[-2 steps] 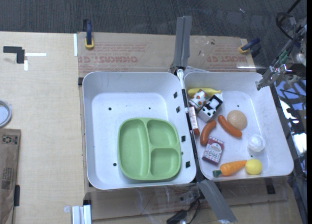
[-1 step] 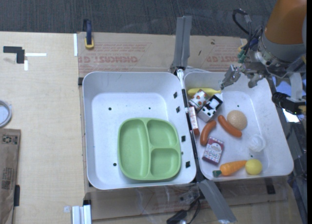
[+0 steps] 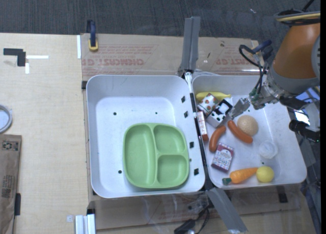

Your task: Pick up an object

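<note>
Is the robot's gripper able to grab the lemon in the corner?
Probably yes. The lemon lies uncovered in the right bin, with only the carrot beside it, and the gripper is above the same bin.

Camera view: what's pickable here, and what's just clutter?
Pickable, in the right bin:
banana, two sausages, beige ball, pink carton, carrot, lemon, clear cup.
Pincer above them.

Clutter:
green tray in left bin, tape roll, clamp.
</note>
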`<state>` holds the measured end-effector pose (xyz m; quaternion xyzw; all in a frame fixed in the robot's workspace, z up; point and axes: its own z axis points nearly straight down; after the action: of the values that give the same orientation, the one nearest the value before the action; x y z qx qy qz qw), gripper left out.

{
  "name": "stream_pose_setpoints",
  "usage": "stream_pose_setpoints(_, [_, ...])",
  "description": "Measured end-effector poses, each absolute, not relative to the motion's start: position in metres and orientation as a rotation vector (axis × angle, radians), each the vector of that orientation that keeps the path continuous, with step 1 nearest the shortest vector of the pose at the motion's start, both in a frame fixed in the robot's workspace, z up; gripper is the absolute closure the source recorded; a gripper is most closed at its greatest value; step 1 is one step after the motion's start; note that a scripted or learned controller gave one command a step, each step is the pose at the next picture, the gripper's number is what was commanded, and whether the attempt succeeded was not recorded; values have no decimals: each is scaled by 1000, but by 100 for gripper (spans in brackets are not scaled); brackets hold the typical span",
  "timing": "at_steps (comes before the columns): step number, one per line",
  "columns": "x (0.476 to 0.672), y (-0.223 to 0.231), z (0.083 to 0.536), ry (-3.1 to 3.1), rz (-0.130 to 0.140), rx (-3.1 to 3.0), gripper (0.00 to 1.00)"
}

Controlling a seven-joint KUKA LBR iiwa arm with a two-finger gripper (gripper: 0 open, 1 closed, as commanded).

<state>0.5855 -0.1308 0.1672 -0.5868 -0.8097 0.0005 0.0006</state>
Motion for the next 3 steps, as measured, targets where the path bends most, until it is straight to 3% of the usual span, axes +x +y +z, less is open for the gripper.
stream_pose_setpoints(1, [546,-148,99,-2549,-8,-1859,0])
stream_pose_setpoints(2, [518,-162,92,-2581,0,-1790,0])
stream_pose_setpoints(3, [558,-127,92,-2561,1,-1819,0])
